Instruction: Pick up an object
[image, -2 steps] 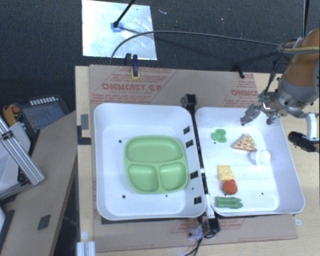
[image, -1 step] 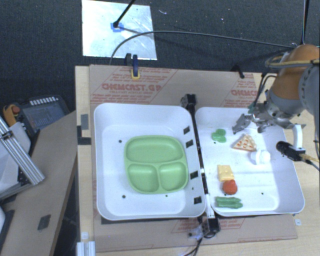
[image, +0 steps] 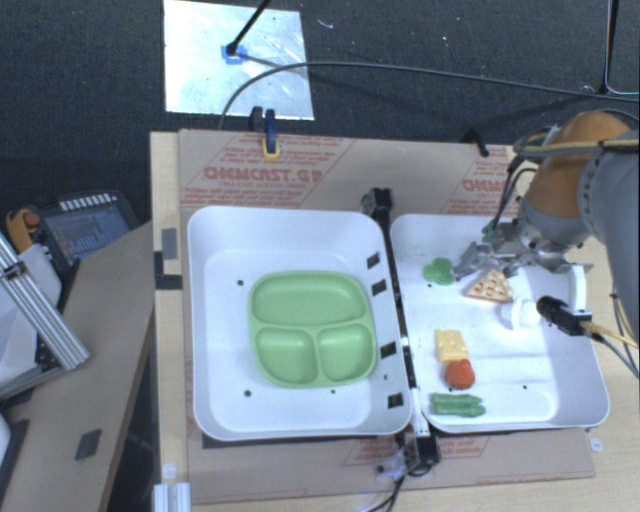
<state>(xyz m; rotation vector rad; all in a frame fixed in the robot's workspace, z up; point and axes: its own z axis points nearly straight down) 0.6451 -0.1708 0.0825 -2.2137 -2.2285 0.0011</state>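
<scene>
The gripper (image: 478, 262) sits low in the right bin (image: 570, 400), toward that bin's 11 o'clock corner, with the grey arm (image: 600, 195) and its orange band (image: 590, 130) reaching in from 3 o'clock. Whether the gripper is clenched or released cannot be told — its tip is too small and cluttered to read. The pizza slice (image: 489, 289) lies just beside the tip, at its 5 o'clock, flat on the bin floor. A small green leafy piece (image: 438, 270) lies near the tip at its 9 o'clock. Further toward 6 o'clock in the same bin are a yellow cheese block (image: 451, 345), a red tomato (image: 459, 374) touching its lower edge, and a green pea pod (image: 457, 405) by the front wall. The left bin (image: 220, 250) holds a green divided plate (image: 308, 328) — three compartments, lying roughly at its centre.
</scene>
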